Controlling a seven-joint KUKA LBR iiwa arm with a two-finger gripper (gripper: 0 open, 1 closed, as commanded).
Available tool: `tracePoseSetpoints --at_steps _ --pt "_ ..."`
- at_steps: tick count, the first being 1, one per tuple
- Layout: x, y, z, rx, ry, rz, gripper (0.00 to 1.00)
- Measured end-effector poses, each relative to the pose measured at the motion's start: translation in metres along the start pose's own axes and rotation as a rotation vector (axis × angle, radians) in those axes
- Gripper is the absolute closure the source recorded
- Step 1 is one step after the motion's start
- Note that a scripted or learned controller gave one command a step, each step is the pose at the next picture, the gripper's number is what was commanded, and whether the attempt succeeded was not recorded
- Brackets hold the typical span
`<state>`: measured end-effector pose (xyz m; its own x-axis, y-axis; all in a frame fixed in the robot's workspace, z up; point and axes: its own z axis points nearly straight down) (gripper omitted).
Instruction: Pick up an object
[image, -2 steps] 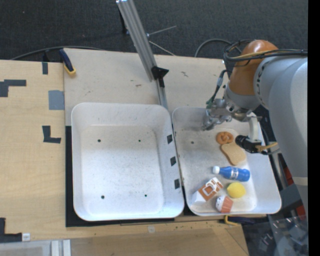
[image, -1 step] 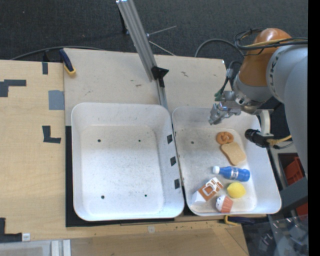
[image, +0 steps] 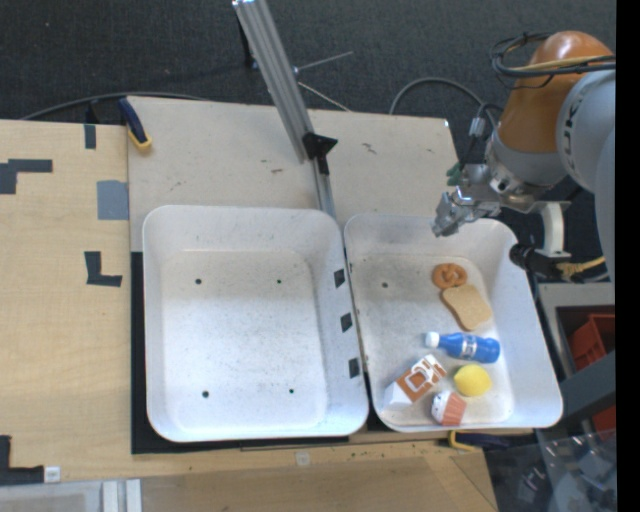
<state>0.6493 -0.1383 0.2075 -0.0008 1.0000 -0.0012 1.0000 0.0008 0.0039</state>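
Arm bent in from right; gripper (image: 447, 222) above right bin's (image: 400, 240) far edge.

metal pole (image: 290, 95), yellow-blue clamp (image: 135, 125), grey tape (image: 112, 199)

Brightness: the scene is evenly and rather brightly lit, with no dark corner on the bench (image: 230, 150).
Light source: the light seems to come from above and is diffuse; I cannot tell the exact lamp position.
Shadows: they are soft and short; a faint one lies inside the walls of the left bin (image: 240, 320), and small ones lie under the objects in the right bin (image: 400, 300).
Glare: the white bin rims look a little overexposed, and the orange arm cover (image: 560, 60) has a pale shine on top.
Sharpness: the picture is slightly soft and grainy; small details of the gripper (image: 447, 222) are hard to read.
Distortion: straight edges stay nearly straight.
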Motion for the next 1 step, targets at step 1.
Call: tracePoseSetpoints --at_steps 1 --pt "0.0005 0.0005 -0.0196 0.003 0.001 -0.001 1.0"
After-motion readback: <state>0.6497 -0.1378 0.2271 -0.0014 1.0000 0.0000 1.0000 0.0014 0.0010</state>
